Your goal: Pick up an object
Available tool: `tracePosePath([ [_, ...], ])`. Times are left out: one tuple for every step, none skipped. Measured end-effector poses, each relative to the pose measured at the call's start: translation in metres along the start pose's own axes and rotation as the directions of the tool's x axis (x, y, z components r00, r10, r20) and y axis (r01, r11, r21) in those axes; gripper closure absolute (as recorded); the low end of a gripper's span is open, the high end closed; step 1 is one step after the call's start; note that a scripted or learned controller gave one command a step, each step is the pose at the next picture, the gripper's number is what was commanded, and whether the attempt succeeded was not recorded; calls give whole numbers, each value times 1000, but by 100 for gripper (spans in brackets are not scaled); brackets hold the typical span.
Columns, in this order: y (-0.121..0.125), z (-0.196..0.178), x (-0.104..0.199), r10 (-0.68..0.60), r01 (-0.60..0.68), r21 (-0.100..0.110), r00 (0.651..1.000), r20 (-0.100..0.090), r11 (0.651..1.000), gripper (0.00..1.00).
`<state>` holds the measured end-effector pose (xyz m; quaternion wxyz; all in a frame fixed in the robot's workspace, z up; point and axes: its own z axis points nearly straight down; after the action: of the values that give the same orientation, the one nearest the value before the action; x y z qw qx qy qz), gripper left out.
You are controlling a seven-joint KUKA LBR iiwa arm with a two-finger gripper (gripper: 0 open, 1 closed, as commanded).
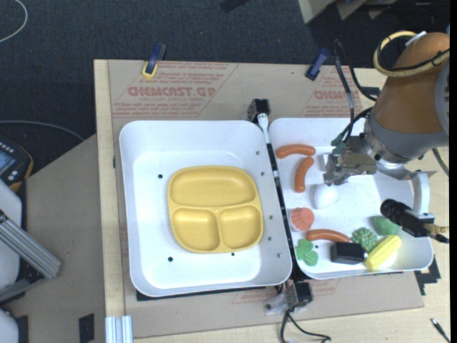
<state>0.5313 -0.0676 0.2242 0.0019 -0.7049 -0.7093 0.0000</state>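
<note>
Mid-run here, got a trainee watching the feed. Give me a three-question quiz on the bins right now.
1. True or false: the yellow divided tray lies in the left bin.
2. How many compartments does that tray have: A) two B) three C) five?
3. What white thing lies just below the gripper in the right bin?

Key: 1 true. 2 B. 3 a white egg-shaped object.

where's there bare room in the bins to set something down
Left bin: a bare white band rings the yellow divided tray, widest along its left wall and top. Right bin: crowded, with sausages, a white egg-like piece under the gripper, and corn with other toys along the bottom.
</note>
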Motion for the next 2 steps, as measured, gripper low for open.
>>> tracePosePath([
  [12, -6, 47, 0, 0, -6, 1000, 1, 1000, 100],
  [5, -8, 92, 1, -1, -1, 1000, 1, 1000, 100],
])
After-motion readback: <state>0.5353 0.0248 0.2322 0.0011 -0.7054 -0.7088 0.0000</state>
